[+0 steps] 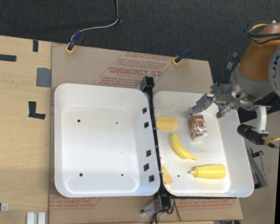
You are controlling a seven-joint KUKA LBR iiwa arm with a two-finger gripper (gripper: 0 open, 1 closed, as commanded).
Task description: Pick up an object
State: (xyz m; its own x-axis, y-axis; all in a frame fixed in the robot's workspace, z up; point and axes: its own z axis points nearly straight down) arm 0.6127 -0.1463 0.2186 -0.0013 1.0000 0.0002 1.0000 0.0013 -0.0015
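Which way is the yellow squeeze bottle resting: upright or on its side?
On its side: the yellow squeeze bottle lies lengthwise on the right white bin's floor, nozzle pointing left.

- The two white bins (99, 144) look like smooth, slightly glossy plastic.
- The sheet under them (133, 72) at upper centre is matt brown cardboard with red print.
- The bench (12, 137) at left has a pale, wood-like matt surface.
- The banana (181, 148) and the yellow bottle (208, 171) look like smooth plastic.
- The arm's (260, 60) orange band at upper right is glossy.
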